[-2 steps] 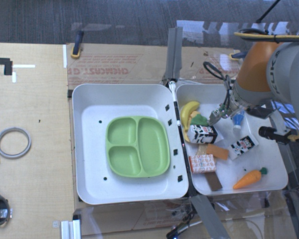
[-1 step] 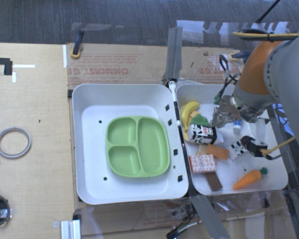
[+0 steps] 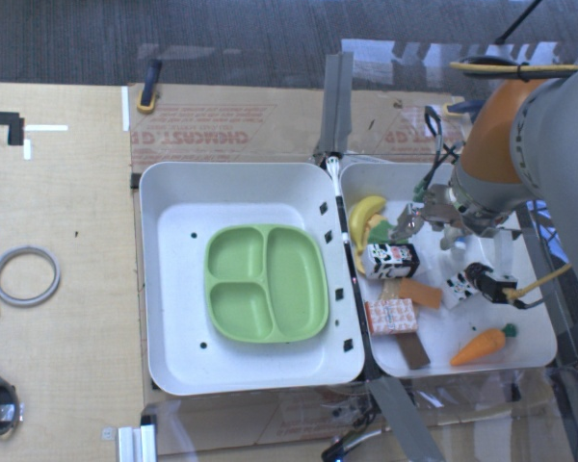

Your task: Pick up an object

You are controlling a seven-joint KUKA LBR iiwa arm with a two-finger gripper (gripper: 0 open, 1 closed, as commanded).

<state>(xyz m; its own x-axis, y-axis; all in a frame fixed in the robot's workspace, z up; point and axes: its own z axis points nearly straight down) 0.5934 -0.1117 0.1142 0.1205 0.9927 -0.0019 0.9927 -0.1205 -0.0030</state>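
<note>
**Arm Hangs Over the Toy Bin, Ready to Grab**

From where I stand, the left bin [image 3: 164,287] holds just a green plate [image 3: 268,284] with three parts; nothing to grab there, so the arm should stay over the right bin [image 3: 443,345]. At that bin's left side lies a yellow banana [image 3: 363,218]; just below it, touching it, sits a little black-and-white box [image 3: 392,259]. The gripper [image 3: 433,221] hangs just to the right of these two, close above the bin; I cannot tell if it is spread or pressed together, and I see nothing held in it. I think the little box is the best pick; the gripper should slide a bit left, open wide, go straight down and squeeze the flat sides; it should not bump the banana, or the red and white box [image 3: 391,316] below. Far to the right lies a carrot [image 3: 479,346], well apart.

The little box looks small and blocky; it is white with black patches like a cow; it lies tipped on its side; its flat sides should be easy to pinch.
</note>
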